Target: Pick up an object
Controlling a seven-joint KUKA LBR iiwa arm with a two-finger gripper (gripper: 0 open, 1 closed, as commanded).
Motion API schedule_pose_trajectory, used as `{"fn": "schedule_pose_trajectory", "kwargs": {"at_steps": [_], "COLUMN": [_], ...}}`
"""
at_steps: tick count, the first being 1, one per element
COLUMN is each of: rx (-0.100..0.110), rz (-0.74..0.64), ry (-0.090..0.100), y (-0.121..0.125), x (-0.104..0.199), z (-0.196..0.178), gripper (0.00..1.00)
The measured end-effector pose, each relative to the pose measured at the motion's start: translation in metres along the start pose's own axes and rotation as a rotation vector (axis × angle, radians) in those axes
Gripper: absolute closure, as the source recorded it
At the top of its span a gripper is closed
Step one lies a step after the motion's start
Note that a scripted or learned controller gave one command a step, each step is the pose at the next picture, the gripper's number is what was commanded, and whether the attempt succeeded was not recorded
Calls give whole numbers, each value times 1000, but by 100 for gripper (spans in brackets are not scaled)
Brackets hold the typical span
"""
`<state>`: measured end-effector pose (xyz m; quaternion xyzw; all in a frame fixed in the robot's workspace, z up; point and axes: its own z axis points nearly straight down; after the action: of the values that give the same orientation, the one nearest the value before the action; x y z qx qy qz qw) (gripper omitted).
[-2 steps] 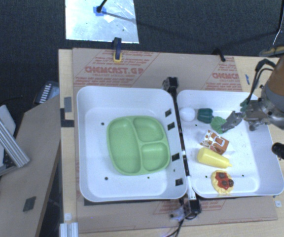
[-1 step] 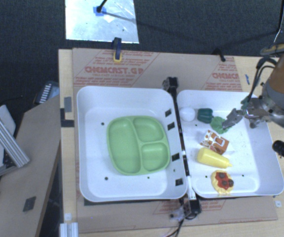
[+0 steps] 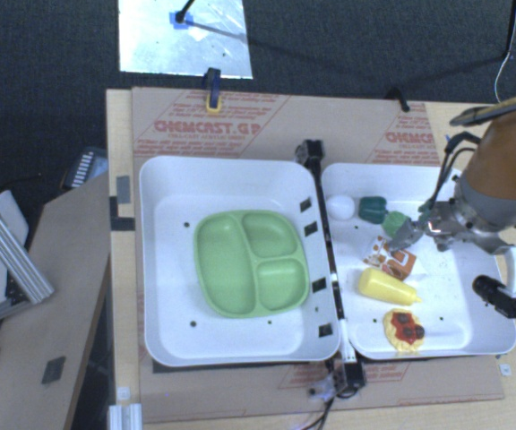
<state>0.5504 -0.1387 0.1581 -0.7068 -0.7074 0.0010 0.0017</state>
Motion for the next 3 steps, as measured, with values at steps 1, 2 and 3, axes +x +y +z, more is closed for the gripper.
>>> {"fn": "schedule_pose_trajectory", "kwargs": {"at_steps": [1,2,3], "rx": [-6,-20,-29], "rz": [1,-2,0], "ry": [0,-2,-6], "y": [8,13,15], "x": [3,3,1], "z": [42,52,39], "gripper": [0,0,100]}}
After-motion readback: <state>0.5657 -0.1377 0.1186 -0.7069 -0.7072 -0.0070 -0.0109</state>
